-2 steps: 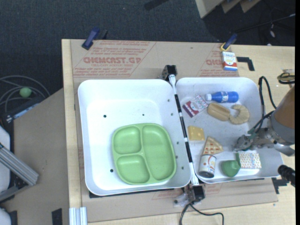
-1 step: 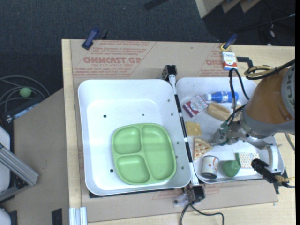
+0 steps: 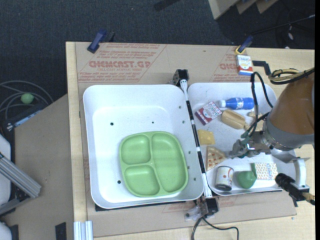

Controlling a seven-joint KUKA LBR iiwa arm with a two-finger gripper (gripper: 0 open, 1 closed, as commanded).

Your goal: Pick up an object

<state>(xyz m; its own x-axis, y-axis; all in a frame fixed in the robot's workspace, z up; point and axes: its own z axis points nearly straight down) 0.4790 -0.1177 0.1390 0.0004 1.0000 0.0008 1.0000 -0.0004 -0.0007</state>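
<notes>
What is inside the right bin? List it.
The right bin holds a blue bottle, a bread roll, a red packet, a pizza slice, a can and a green object. The arm covers its right side.

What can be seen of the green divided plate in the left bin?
The green divided plate is a pale green, rounded-rectangle dish that looks like matte plastic, moulded into three compartments: two along the far side and a larger one running down the right. It lies flat and upright on the floor of the left bin, toward the near right corner, turned slightly askew to the bin walls. Its compartments hold nothing visible. Nothing rests on it, and the gripper is over the right bin, well apart from it.
</notes>
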